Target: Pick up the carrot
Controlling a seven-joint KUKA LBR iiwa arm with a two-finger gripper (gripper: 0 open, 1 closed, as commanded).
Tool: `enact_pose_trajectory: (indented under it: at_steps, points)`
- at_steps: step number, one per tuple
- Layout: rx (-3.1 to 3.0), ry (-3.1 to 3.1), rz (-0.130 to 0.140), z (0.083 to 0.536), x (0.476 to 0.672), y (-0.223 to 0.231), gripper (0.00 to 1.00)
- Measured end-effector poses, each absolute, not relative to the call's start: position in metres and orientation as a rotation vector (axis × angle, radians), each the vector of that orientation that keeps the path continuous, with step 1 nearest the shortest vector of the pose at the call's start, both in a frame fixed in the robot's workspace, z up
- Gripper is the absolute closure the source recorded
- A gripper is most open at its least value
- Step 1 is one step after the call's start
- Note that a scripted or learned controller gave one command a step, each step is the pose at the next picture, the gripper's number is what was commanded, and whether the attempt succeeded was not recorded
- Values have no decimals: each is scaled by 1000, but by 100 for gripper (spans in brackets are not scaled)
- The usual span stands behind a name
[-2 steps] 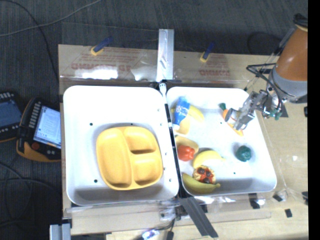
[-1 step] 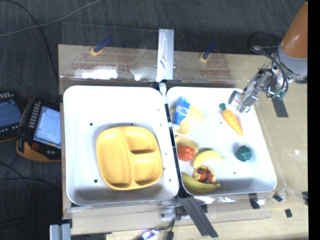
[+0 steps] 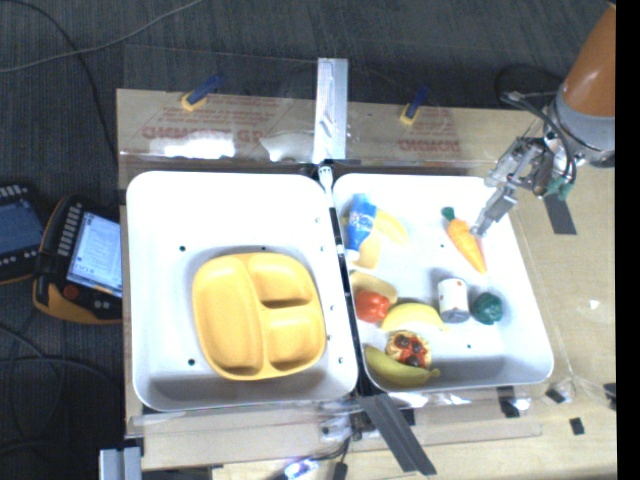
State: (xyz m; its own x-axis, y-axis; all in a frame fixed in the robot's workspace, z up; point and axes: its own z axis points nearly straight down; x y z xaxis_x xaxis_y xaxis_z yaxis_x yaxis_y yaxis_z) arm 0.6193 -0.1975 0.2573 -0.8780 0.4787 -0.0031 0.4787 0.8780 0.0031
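Note:
The carrot [image 3: 467,243], orange with a small green top, lies in the upper right part of the right bin [image 3: 530,353], its tip pointing toward the front right. My gripper [image 3: 492,208] hangs at a slant just to the carrot's right, over the bin's back right corner. Its tip reaches down close beside the carrot's upper end. Nothing can be seen held in it.
The right bin also holds a white can [image 3: 452,299], a green ball [image 3: 487,308], a banana [image 3: 398,370], a red fruit [image 3: 371,306] and a blue and white packet [image 3: 360,221]. A yellow divided plate [image 3: 260,313] sits in the left bin [image 3: 160,228].

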Motion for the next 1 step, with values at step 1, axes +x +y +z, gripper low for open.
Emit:
enact_pose_trajectory:
  at_steps: [1]
  points:
    - [555,3091,-2,143,650,-222,0]
